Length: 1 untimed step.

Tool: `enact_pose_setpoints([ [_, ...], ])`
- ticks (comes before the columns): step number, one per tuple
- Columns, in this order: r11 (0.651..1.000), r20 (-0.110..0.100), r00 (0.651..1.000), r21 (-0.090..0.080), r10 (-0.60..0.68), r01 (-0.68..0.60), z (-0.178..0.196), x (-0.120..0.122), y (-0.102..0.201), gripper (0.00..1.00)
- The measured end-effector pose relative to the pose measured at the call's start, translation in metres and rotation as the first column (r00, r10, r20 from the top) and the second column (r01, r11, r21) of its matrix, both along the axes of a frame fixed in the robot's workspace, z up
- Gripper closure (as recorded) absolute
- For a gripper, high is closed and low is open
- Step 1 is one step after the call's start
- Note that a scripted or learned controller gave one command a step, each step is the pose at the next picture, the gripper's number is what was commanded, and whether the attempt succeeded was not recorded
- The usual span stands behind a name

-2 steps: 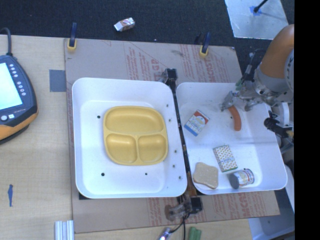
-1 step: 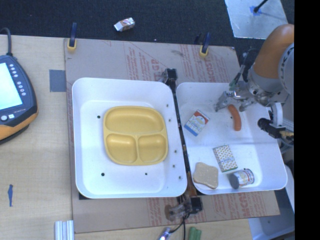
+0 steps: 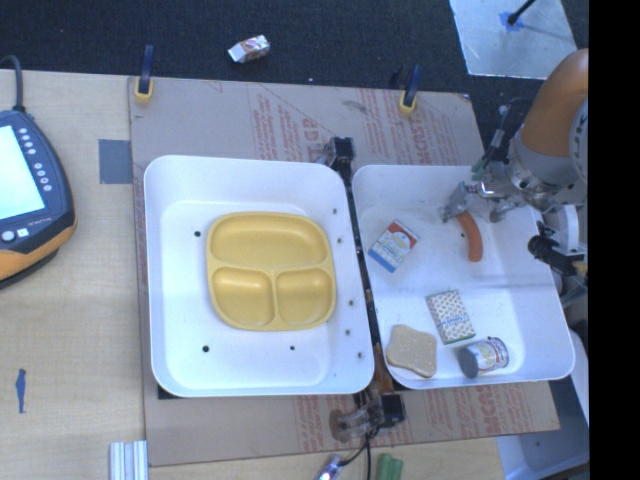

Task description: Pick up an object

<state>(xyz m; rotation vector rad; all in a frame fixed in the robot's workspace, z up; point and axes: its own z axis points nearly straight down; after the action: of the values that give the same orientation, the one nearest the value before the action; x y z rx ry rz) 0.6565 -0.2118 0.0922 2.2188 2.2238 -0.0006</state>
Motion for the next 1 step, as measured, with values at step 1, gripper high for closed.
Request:
enact_pose_setpoints([
  [1, 1.000, -0.003, 1.000, 0.000, 0.001, -0.001, -0.0003, -0.0269, 0.0051, 0.00],
])
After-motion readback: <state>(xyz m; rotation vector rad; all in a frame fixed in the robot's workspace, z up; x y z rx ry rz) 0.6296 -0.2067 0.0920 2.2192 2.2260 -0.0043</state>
